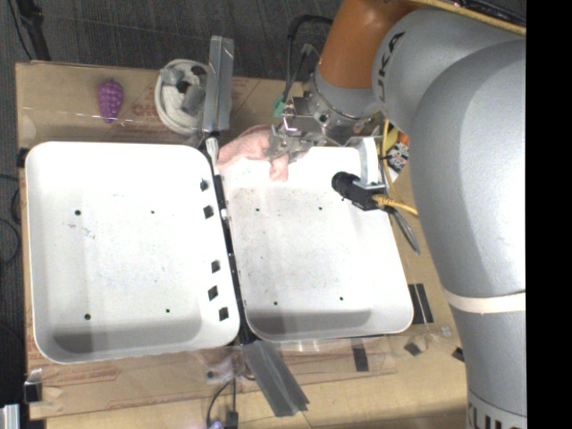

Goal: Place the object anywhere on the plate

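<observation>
A pale pink, soft-looking thing [246, 145] lies over the far left corner of the right bin [313, 266], partly on its rim. My gripper [288, 143] sits at the pink thing's right end, directly over it and touching or almost touching. A pink bit [280, 170] shows just below the gripper. I cannot make out whether this pink thing is the plate or the object. The grey arm with its orange band [357, 34] comes in from the upper right and hides the bin's far right corner.
The left bin [116, 248] stands beside the right one, with black clips along the divider [214, 239]. Behind the bins, on the bench, a purple grape-like toy [110, 99] and a white round holder [181, 92] rest near a grey upright bracket [219, 83].
</observation>
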`<state>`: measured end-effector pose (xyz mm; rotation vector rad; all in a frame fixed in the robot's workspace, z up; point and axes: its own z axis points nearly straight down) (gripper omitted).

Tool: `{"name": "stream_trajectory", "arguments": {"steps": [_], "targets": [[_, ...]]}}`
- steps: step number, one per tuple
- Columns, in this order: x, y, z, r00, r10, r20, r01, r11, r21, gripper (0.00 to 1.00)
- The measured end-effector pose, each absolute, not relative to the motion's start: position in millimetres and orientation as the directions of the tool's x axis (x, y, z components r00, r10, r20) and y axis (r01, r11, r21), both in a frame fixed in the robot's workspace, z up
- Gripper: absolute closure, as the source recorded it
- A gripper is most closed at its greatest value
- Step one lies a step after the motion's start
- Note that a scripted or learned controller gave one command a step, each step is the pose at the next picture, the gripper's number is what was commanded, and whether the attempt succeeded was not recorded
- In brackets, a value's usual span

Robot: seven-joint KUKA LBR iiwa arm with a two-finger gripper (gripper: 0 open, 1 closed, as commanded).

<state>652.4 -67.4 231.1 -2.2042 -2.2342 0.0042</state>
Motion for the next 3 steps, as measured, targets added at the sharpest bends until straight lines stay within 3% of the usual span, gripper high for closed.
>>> {"name": "stream_trajectory", "arguments": {"steps": [1, 2, 3], "targets": [[624.1, -29.7, 220.8, -0.405, 0.914, 0.002, 0.914, 0.405, -0.006, 1.0], [585.0, 9.7, 228.3, -0.732, 0.682, 0.003, 0.682, 0.732, -0.004, 1.0], [560.7, 59.1, 222.4, -0.941, 0.339, 0.004, 0.339, 0.941, -0.003, 1.0]]}}
